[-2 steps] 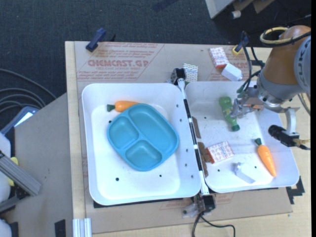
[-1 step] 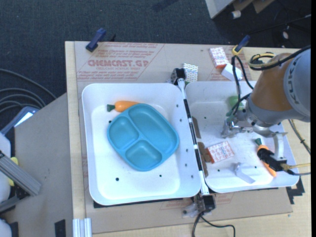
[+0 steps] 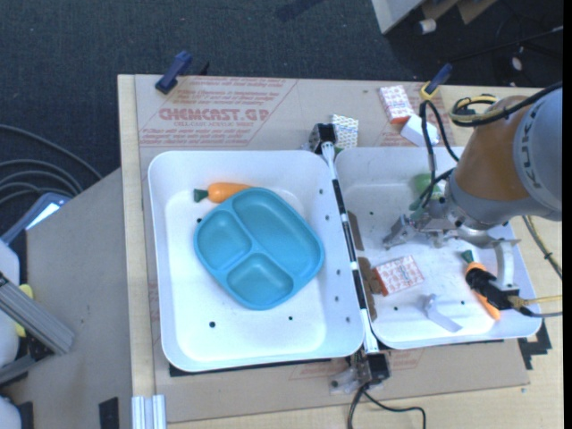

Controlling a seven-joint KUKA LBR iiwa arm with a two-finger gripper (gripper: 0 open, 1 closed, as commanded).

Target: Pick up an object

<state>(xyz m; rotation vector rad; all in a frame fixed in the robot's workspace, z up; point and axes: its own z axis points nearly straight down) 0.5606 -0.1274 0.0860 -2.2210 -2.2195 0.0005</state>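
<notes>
Two white bins sit on a cardboard-topped bench. Left bin (image 3: 179, 266): blue divided plate (image 3: 257, 247), toy carrot (image 3: 223, 191) lying left-right. My gripper (image 3: 402, 231) hangs in the right bin (image 3: 500, 324), near a red-printed packet (image 3: 398, 275); open or closed, I cannot tell.

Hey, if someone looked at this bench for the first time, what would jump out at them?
Probably the blue divided plate, lying in the middle of the left bin, with a toy carrot at its upper-left edge. Next, the grey and orange arm reaching from the right into the right bin.
</notes>
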